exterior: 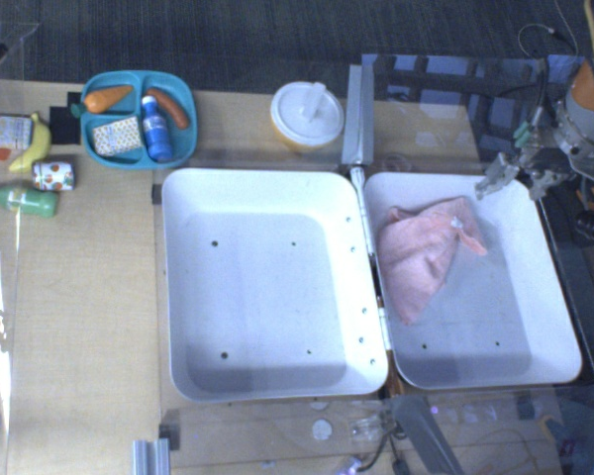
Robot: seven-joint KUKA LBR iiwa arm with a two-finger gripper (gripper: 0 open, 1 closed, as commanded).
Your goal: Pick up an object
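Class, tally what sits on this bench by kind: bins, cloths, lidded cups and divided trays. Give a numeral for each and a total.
White bins: 2 (left bin, right bin)
Pink cloth: 1
Lidded cup: 1
Blue divided tray: 1
Total: 5

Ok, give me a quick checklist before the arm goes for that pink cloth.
1. Pink cloth lies inside the right bin: ok.
2. Nothing lies on top of the cloth: ok.
3. Hand is over the right bin's far edge, apart from the cloth: ok.
4. Hand open for the grab: cannot tell.
5. Hand carries nothing yet: cannot tell.
6. Cloth is clear of the divider between the bins: not ok, it lies close against it.
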